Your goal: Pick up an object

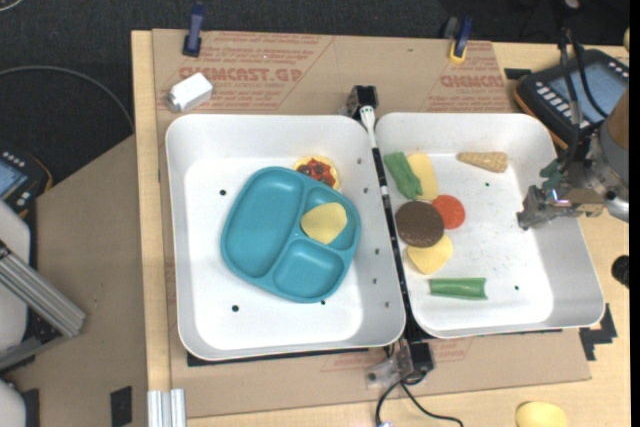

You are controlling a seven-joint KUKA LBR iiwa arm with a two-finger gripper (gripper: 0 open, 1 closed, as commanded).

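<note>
The right bin holds several toy foods. A brown round disc lies near its left wall, with a red slice and a yellow piece touching it. Behind them lie a green pod and a yellow strip. A tan wedge rests at the back and a green bean at the front. My gripper hangs over the bin's right side, apart from all of them, with nothing seen in it.
The left bin holds a teal divided plate with a yellow piece in one compartment and a red-topped round toy behind it. A black controller lies at the back right, beside the arm.
</note>
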